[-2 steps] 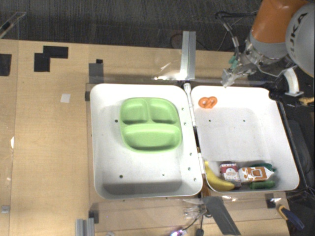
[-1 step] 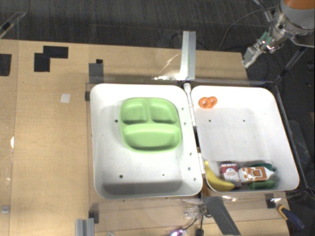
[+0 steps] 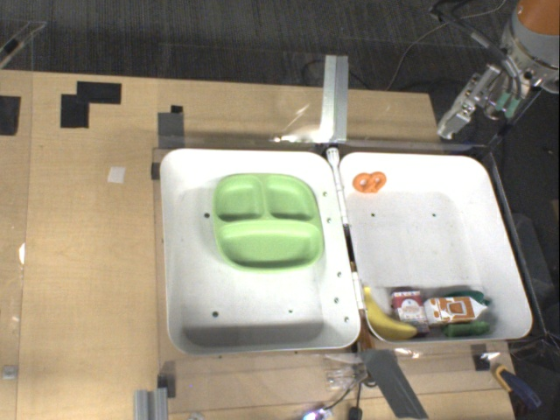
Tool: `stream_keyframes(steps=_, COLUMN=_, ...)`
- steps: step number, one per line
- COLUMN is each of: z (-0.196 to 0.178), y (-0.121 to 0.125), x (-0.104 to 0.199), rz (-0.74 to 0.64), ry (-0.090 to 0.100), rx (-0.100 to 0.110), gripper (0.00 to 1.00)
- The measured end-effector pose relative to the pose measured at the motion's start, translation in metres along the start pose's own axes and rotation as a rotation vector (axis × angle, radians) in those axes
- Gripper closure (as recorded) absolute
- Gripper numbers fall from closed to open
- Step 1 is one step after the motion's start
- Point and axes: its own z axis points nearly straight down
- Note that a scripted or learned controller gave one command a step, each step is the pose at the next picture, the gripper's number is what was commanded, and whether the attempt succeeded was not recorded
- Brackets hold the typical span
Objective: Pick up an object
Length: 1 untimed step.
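Arm: you are seeing it reaching in at the upper right, its orange band (image 3: 535,3) sitting at the top corner.
Tool: your tool (image 3: 455,122) is hanging above the surface beyond the far right corner of the right bin, tilted down and to the left; I cannot tell how its fingers are standing, and nothing is showing between them.
Right bin (image 3: 437,234): it is holding an orange pretzel-shaped piece (image 3: 368,182) near its far left corner, and along its near wall a yellow banana (image 3: 382,318), a dark red packet (image 3: 408,306), a small orange-and-white carton (image 3: 451,308) and a green item (image 3: 466,328) are lying close together.
Left bin (image 3: 188,261): a green 3-compartment plate (image 3: 266,220) is lying flat in it.
Surface (image 3: 79,261): 2 bins are sitting side by side on the pale wood.
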Motion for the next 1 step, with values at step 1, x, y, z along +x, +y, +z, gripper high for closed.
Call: stream_keyframes(steps=1, z=0.0016, y=-0.0669, x=0.0418, rz=-0.074, ry=-0.001, rx=0.001, gripper=1.0)
